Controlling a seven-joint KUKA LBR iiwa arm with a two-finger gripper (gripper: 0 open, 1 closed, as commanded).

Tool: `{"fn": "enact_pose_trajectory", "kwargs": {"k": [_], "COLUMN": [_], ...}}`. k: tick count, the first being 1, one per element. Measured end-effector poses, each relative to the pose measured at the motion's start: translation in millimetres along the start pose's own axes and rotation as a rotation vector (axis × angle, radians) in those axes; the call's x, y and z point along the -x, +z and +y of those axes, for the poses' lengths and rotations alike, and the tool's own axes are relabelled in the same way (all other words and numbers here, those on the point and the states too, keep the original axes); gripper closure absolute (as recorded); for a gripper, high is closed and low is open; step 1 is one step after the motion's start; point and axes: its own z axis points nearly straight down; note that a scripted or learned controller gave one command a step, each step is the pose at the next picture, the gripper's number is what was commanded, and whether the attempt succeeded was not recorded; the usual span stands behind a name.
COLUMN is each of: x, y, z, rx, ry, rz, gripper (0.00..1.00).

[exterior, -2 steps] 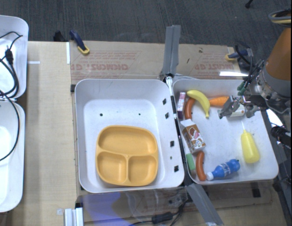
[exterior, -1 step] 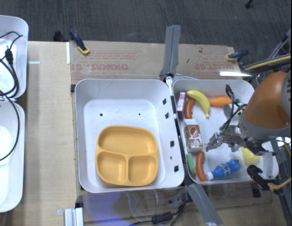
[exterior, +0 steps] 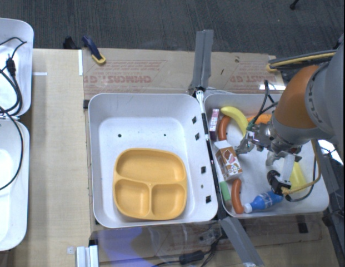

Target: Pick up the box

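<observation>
gripper [exterior: 245, 144] beside box [exterior: 229, 161], right bin [exterior: 319, 202]

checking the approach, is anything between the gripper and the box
Nothing visible. The gripper sits in the right bin just right of the box, with bare bin floor between. The banana and sausages lie off to the sides.

The gripper [exterior: 245, 144] was small in the camera view and partly masked by the wrist; whether its fingers were apart or closed could not be determined. The print on the box [exterior: 228, 161], just below and left of the gripper, was too small to read. Right of the gripper, the arm [exterior: 305, 102] covered part of the right bin [exterior: 315, 206] and whatever lay beneath it, and ran off the right edge. A yellow item [exterior: 298, 174] below and right of the gripper was partly hidden by cabling, its identity unclear. Far left of the gripper, 2 white trays [exterior: 16, 82] were cut off by the left edge.
</observation>
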Motion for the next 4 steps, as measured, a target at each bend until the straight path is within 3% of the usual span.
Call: {"fn": "enact_pose_trajectory", "kwargs": {"k": [1,2,3,4], "x": [-33.8,-46.8,-46.5,69.3], "y": [-0.1,-0.7,-4.4,-1.1], "z": [61.3,65.2,63.9,65.9], "rx": [0.000,0.000,-0.008,0.000], "ry": [0.092,0.533,0.526,0.568], "rz": [-0.002,-0.002,-0.009,-0.001], "gripper": [0.00,0.00,1.00,1.00]}}
